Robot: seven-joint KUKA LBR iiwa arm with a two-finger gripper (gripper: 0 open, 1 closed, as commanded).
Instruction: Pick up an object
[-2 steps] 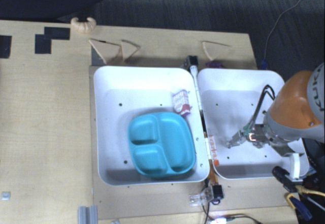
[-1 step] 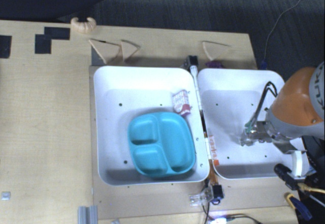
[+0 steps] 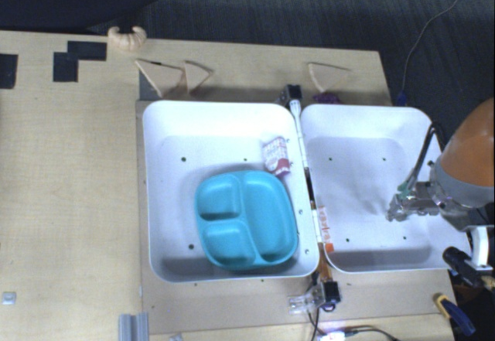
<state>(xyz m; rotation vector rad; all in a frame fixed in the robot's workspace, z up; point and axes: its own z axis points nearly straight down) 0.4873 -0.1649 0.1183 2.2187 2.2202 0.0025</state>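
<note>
A light blue divided plate (image 3: 246,218) lies in the left white bin (image 3: 166,177), toward its front. A small red and white packet (image 3: 276,155) rests just behind the plate, near the bin's right wall. My gripper (image 3: 400,206) hangs low over the right side of the right white bin (image 3: 363,138), far from both objects. The grey arm with its orange band (image 3: 473,148) reaches in from the right edge. Nothing shows in the gripper's grasp.
A black and white bar (image 3: 303,169) runs along the divider between the two bins. Cables and small connectors (image 3: 321,297) lie on the wooden bench in front of the bins. Wire clips (image 3: 174,76) stand behind the left bin.
</note>
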